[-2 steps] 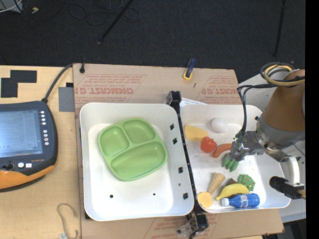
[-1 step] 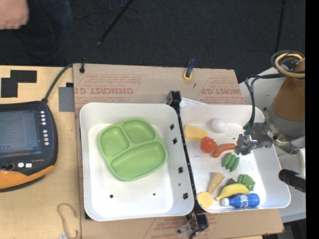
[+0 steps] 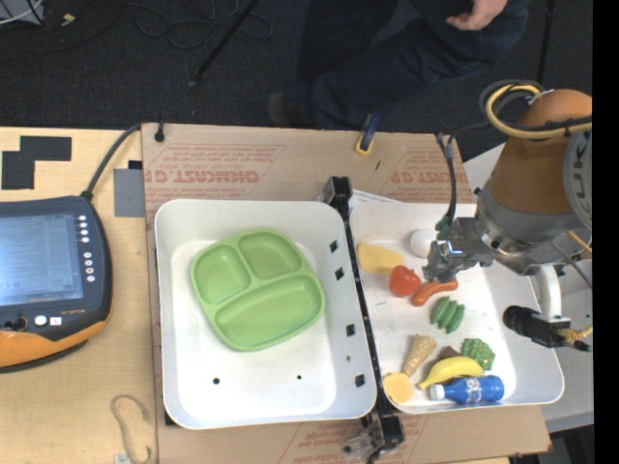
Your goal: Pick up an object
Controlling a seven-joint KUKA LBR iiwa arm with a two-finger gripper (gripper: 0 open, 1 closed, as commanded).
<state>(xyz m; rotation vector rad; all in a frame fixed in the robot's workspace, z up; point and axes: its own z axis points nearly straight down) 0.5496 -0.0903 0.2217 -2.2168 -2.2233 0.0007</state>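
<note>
The tool (image 3: 447, 256) hangs low over the right bin (image 3: 517, 365), in the half of it toward the far rim. From this angle I cannot tell whether it is apart or together, and nothing shows clamped in it. The grey arm (image 3: 530, 177) with its orange band rises away from it on the side away from the left bin.

Closest to the tool is an orange toy piece (image 3: 434, 292), long and narrow, lying on the bin floor just under the tool on its near-rim side. Whether the two touch I cannot tell. A red toy piece (image 3: 404, 280) lies against that orange one on the side toward the left bin. A white egg (image 3: 422, 241) sits just beside the tool, also toward the left bin and slightly to the far side. Past the red piece, a yellow piece (image 3: 379, 256) lies by the wall between the bins.

Further from the tool toward the near rim comes a green pod (image 3: 447, 313). Beyond it are a tan cone (image 3: 418, 354) and a green broccoli (image 3: 477, 353), then a banana (image 3: 453, 368). A blue bottle (image 3: 471, 390) lies on its side along the near rim, with a yellow-orange disc (image 3: 397, 387) in the near corner.

Well apart from the tool, the left bin (image 3: 193, 375) holds a green divided plate (image 3: 257, 288). Both bins rest on the cardboard-covered bench (image 3: 222, 167). A screen pendant (image 3: 44, 269) lies beyond the left bin.
</note>
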